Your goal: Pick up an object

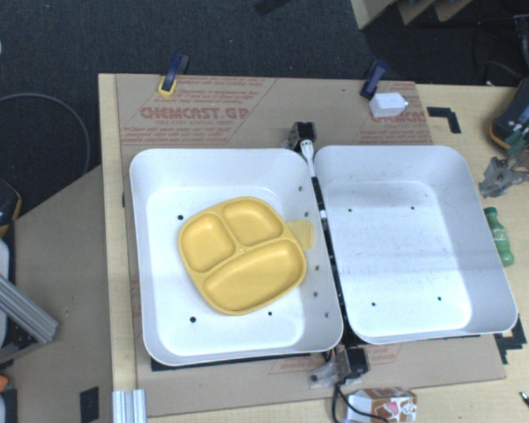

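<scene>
A yellow three-compartment plate (241, 254) lies flat in the left white bin (154, 183), toward its middle. A small pale yellow piece (301, 233) sits against the plate's right edge. My gripper (502, 176) hangs at the far right, just beyond the right bin's (406, 236) upper right rim, with the orange-banded wrist (511, 126) above it. It is far from the plate and I see nothing held in it.
A green object (498, 233) lies along the right bin's outer right rim, just below the gripper. A small white box (388, 105) and blue clamps (172, 75) sit on the cardboard behind the bins. Cables and connectors (353, 368) lie at the front edge.
</scene>
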Available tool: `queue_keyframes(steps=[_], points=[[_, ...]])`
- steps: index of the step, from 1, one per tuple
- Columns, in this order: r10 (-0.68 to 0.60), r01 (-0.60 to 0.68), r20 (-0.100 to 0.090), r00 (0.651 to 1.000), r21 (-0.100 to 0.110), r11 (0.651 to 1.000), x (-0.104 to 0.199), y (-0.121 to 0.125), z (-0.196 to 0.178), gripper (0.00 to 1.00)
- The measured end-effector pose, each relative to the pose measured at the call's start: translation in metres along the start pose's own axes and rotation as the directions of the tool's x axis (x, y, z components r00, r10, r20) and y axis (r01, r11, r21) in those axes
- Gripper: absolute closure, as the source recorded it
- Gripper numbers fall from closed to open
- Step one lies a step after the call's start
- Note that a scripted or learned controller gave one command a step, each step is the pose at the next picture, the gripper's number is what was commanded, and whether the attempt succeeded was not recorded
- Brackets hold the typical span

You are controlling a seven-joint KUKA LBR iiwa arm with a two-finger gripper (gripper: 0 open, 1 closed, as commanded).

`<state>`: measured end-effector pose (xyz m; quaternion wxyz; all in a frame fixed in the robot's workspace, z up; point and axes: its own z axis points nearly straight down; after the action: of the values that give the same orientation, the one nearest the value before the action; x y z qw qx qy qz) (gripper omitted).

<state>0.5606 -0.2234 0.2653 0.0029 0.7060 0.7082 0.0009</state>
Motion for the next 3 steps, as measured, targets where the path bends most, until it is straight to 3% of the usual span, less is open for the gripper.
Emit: queue_keyframes(steps=[1, 2, 3], points=[[0.0, 0.0, 0.001, 1.0, -0.002, 1.0, 0.0, 0.045, -0.018, 1.0], [-0.004, 0.004, -0.001, 1.0, -0.006, 1.0, 0.063, 0.01, -0.102, 1.0], [-0.007, 0.007, -0.006, 1.0, 0.01, 1.0, 0.175, 0.026, -0.055, 1.0]])
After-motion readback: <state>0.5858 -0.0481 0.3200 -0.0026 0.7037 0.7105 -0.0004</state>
